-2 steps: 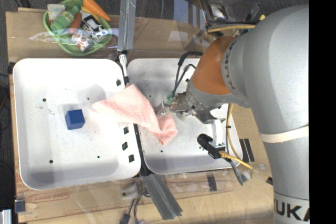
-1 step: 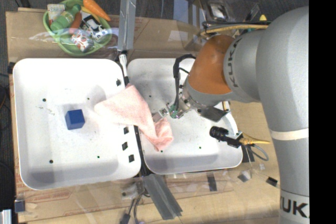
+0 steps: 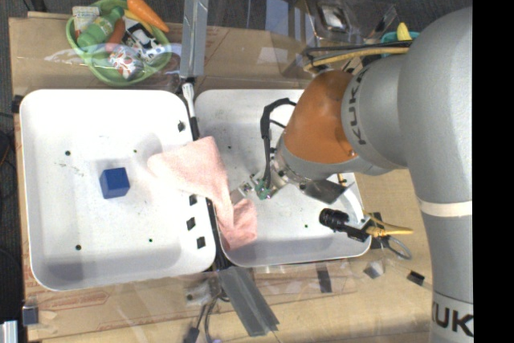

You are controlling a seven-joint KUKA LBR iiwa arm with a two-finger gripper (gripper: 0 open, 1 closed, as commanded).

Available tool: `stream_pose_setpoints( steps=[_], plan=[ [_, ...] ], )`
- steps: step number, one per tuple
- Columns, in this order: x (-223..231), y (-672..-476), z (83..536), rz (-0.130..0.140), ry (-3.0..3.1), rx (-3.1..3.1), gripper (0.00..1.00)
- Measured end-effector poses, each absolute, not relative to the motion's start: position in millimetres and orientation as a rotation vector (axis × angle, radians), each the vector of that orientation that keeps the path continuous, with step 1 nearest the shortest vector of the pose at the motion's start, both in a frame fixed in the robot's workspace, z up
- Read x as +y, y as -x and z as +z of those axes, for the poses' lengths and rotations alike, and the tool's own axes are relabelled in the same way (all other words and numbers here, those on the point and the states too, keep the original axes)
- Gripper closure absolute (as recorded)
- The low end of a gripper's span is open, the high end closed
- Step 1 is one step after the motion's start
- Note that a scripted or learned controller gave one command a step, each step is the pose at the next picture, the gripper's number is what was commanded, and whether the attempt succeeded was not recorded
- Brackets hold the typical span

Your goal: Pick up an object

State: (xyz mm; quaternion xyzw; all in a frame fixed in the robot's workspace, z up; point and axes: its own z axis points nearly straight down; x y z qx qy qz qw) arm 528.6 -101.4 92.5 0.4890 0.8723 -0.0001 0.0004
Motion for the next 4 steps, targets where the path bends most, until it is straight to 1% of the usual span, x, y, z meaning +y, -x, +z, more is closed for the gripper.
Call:
stream_pose_setpoints(
  steps=[1, 2, 3, 4],
  plan=[
    [-101, -488.7, 93, 0.001, -1.149, 2.921, 0.00],
    [-99, -544.7, 93, -0.001, -1.413, 2.806, 0.00],
    [-99, -544.6, 102, -0.001, -1.411, 2.809, 1.00],
    [-99, -544.6, 102, -0.001, -1.410, 2.809, 0.00]
  ],
)
